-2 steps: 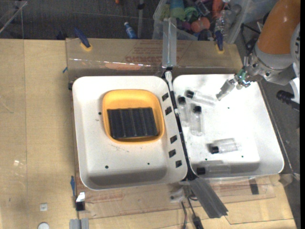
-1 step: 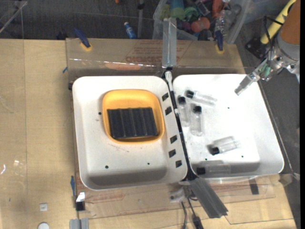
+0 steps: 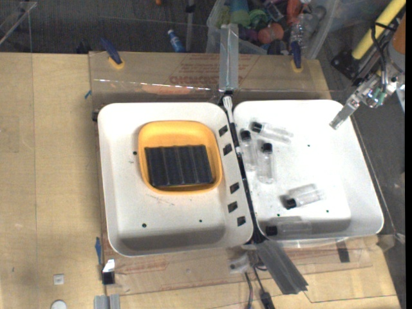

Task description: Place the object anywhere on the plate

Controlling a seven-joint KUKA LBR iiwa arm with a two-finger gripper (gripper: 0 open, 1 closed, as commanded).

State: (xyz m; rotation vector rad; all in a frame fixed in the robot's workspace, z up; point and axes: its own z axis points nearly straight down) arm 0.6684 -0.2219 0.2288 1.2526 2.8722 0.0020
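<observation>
the jaws [image 3: 341, 118] hang at the right bin's [image 3: 335, 217] far right edge; i cannot tell how far open they are, and nothing sits between them. four clear vials with black caps [image 3: 267, 153] lie scattered in that bin. the orange plate [image 3: 145, 140], bearing a dark ribbed tray [image 3: 179, 165], waits in the left bin [image 3: 122, 224]. best to drop squarely over one lone vial [image 3: 302, 196], crossways.

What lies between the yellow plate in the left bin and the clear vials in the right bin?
In the camera view, bare white bin floor, then the divider where the bins meet, with small black tabs, separates the yellow plate from the vials.
</observation>
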